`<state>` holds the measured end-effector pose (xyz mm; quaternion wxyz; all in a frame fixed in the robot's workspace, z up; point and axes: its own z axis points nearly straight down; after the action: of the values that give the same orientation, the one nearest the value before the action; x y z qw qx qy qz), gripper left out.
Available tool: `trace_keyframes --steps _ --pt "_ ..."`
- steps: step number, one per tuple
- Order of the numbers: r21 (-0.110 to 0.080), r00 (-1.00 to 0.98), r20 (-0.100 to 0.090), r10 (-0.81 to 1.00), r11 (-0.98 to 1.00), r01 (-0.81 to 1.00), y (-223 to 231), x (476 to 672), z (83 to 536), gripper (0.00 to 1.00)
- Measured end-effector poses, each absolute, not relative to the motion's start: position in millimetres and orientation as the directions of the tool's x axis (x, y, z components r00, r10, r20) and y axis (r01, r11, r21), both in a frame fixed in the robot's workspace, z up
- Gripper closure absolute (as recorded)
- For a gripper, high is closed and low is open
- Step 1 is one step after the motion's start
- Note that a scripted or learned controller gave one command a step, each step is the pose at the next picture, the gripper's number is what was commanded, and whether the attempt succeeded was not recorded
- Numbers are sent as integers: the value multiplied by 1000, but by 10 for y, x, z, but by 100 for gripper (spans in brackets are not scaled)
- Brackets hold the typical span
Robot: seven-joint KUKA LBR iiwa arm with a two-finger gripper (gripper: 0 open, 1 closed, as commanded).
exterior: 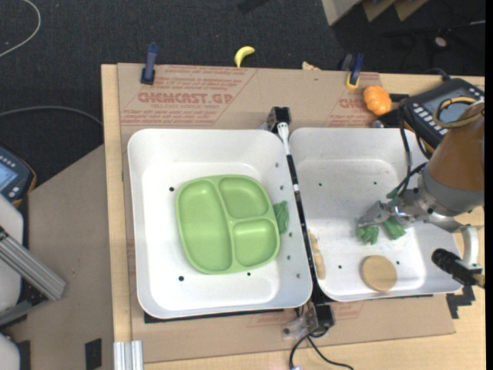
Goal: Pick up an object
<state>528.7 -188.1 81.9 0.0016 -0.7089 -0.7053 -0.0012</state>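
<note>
Low, gripper at green object.

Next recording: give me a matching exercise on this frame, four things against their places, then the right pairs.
Things:
1. green divided plate
2. round tan disc
3. green object
4. gripper

Places:
A. near front edge of the right bin
B. middle of the left bin
C. low over the right bin, at the green object
D. on the right bin's floor, behind the disc

Pairs: 1-B, 2-A, 3-D, 4-C
</note>
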Motion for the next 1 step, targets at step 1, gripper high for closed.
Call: trace_keyframes --steps 1 --pt "16 1 -4 1000 -1 1000 -1892 5342 1011 100"
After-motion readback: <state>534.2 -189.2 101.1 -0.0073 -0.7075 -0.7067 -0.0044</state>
